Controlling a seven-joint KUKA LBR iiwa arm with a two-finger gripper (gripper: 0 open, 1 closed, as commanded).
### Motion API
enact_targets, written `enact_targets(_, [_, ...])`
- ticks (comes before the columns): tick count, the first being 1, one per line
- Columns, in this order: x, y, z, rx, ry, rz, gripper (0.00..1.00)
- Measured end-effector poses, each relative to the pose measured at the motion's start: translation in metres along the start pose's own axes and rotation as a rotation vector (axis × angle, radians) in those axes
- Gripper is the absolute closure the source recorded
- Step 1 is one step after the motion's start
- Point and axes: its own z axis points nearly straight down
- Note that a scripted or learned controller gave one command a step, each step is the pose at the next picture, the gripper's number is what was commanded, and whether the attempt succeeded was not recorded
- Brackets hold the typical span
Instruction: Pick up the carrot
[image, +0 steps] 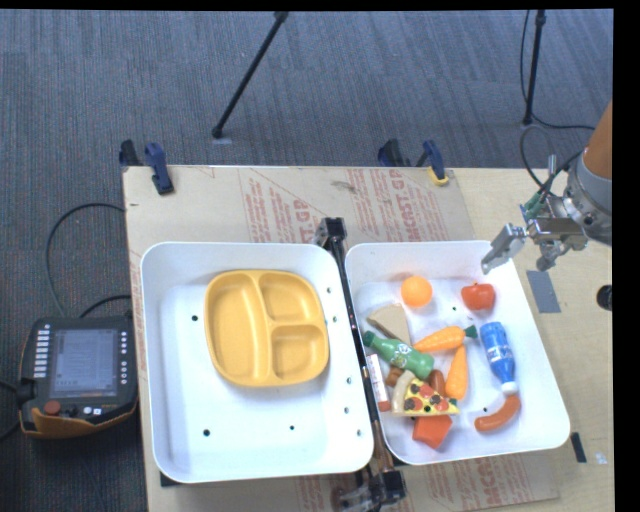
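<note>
Hovering over the worktop's right edge, just outside the far right corner of the right bin, the pincer has its two fingers spread apart with nothing between them. Two carrots lie among the toy food in that bin: one carrot lies across the bin's middle, its tip touching a green bottle, and the second carrot stands on end just below it, beside a blue bottle. Crowding them are a pizza slice, a wedge of bread, a red block and a sausage near the bin's near right corner. An orange ball and a tomato sit toward the far edge, the tomato closest to the pincer. A yellow divided plate rests in the left bin. Blue clamps grip the worktop's far edge. A teach pendant lies on the floor off the left edge.
</note>
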Motion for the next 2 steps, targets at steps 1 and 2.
enact_targets(1, [0.034, -0.014, 0.145, 0.004, 0.002, -0.127, 0.0])
enact_targets(2, [0.041, -0.054, 0.193, 0.003, 0.001, 0.005, 0.0])
